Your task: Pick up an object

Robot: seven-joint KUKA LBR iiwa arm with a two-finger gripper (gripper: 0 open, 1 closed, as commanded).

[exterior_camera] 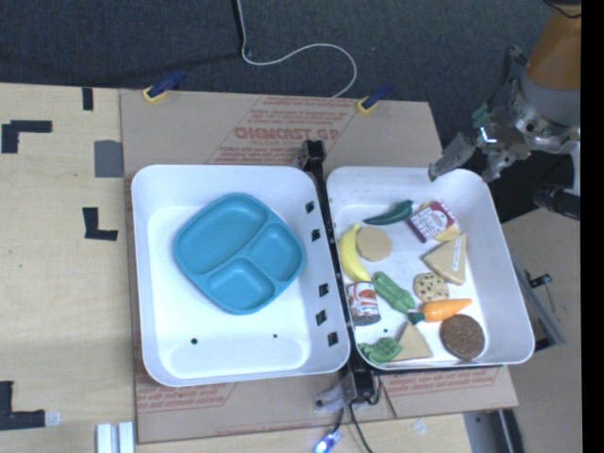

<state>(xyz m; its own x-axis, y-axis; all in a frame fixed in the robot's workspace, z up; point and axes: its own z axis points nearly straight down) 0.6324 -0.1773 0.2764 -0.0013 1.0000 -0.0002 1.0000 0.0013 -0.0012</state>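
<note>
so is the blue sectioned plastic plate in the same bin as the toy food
No, the blue sectioned plastic plate lies alone in the left white bin, while the toy food fills the right white bin.

A brown cardboard sheet (274,130) with red printing lies on the wooden tabletop (57,253), held at its far edge by two yellow-and-blue clamps (165,85) (one near each far corner). Black tape marks (92,223) dot the tabletop at the left. A thin white cable (283,59) loops across the dark blue carpet (113,26) beyond. A black bracket (313,154) sits where the bins meet.
</note>
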